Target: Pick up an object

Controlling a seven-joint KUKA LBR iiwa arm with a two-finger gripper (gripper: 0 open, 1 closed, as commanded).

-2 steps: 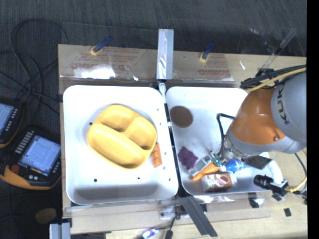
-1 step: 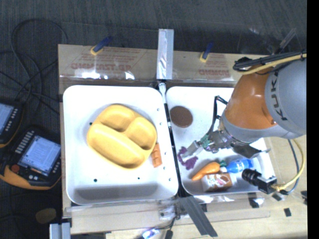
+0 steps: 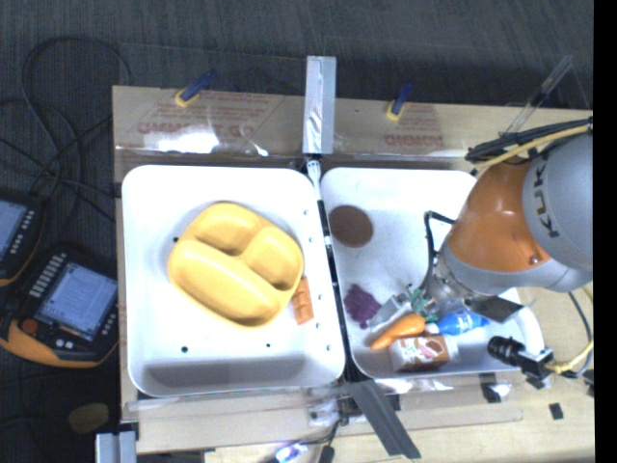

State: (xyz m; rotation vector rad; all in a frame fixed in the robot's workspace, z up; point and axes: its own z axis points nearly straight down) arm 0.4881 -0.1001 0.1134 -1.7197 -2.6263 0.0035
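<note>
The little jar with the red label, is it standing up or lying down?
Lying down. The jar rests on its side in the right bin, its length running left to right, just below the carrot.

The arm (image 3: 564,215) is built from rounded grey casings, with the dark letters "KUK" printed on the grey shell. A broad glossy orange band (image 3: 492,228) is set above the wrist, beneath which a grey ring is seen. A thin black cable (image 3: 431,230) is looped beside the orange band. Black and yellow cables (image 3: 525,141) are run along the upper part of the arm.
</note>
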